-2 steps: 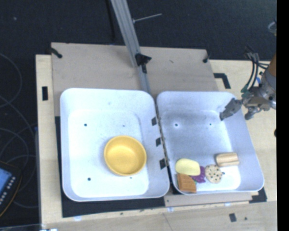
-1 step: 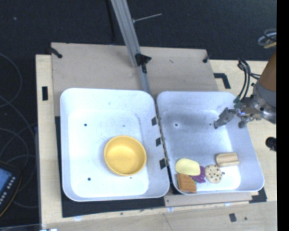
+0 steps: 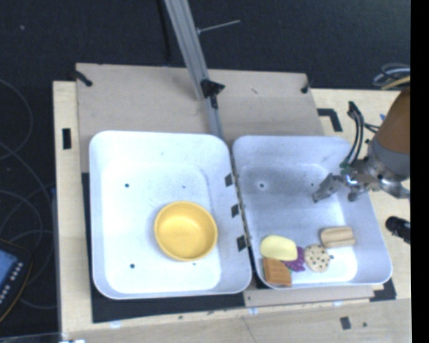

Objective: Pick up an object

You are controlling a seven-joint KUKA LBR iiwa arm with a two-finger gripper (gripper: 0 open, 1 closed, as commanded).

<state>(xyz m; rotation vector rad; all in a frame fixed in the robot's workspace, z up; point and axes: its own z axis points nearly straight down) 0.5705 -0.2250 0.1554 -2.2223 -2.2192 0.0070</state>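
My gripper (image 3: 341, 190) hangs over the right part of the right bin (image 3: 286, 164), fingers spread open with nothing between them. Below it, near the bin's front, lie a tan wooden block (image 3: 337, 236), a round speckled cookie (image 3: 317, 258), a yellow lemon-like piece (image 3: 279, 247), a small purple item (image 3: 297, 265) and an orange-brown waffle piece (image 3: 277, 271). The block is the nearest thing to the gripper, a short way toward the front. A yellow bowl (image 3: 186, 230) sits in the left bin (image 3: 129, 170).
A grey metal pole (image 3: 189, 45) slants up from between the bins at the back. Black clips (image 3: 235, 209) mark the shared wall of the bins. Cables run by the arm at the right edge. The back half of the right bin is bare.
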